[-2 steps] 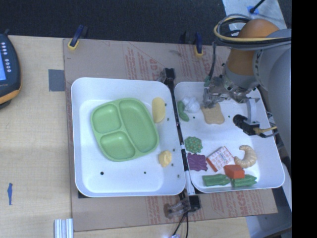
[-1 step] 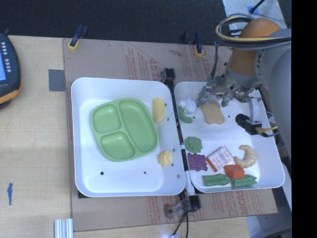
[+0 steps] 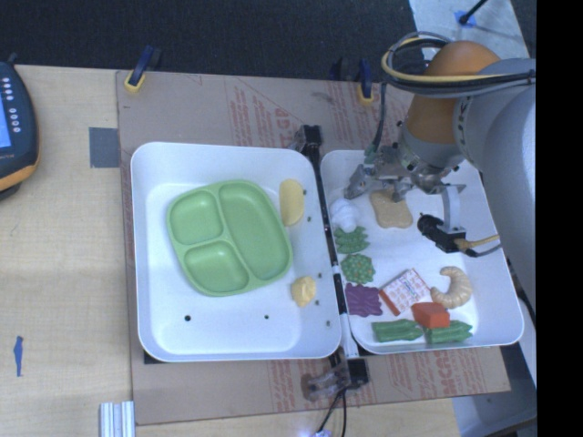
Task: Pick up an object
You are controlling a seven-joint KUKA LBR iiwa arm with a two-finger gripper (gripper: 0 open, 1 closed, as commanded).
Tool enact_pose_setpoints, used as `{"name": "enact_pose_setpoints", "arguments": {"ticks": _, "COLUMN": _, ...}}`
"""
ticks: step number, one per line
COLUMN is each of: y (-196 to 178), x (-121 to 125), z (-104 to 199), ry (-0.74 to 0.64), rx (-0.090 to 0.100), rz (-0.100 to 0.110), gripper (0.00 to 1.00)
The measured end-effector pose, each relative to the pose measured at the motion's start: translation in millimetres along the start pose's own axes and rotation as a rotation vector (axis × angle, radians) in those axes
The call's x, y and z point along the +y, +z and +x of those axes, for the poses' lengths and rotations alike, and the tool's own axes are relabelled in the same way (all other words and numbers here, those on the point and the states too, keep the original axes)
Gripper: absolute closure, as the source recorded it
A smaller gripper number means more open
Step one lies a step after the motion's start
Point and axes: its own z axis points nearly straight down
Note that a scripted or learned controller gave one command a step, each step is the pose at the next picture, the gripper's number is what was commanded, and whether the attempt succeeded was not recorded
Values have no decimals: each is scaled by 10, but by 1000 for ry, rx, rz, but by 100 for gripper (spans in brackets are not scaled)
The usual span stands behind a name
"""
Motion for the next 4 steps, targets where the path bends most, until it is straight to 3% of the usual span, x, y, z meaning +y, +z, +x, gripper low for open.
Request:
{"name": "enact_pose_setpoints", "arguments": {"ticks": 1, "y": -9, "x": -111, "z": 39, "ry": 2, "rx": 0, "rz": -1, "gripper": 0}}
{"name": "enact_pose_setpoints", "arguments": {"ticks": 2, "y": -8, "x": 8, "z": 18, "ry": 0, "rx": 1, "rz": -2, "gripper": 0}}
{"name": "enact_pose_setpoints", "arguments": {"ticks": 3, "y": -6, "x": 3, "z": -324, "ry": 3, "rx": 0, "rz": -3, "gripper": 0}}
{"name": "enact_pose_setpoints", "arguments": {"ticks": 4, "y": -6, "x": -16, "z": -290, "ry": 1, "rx": 1, "rz": 0, "gripper": 0}}
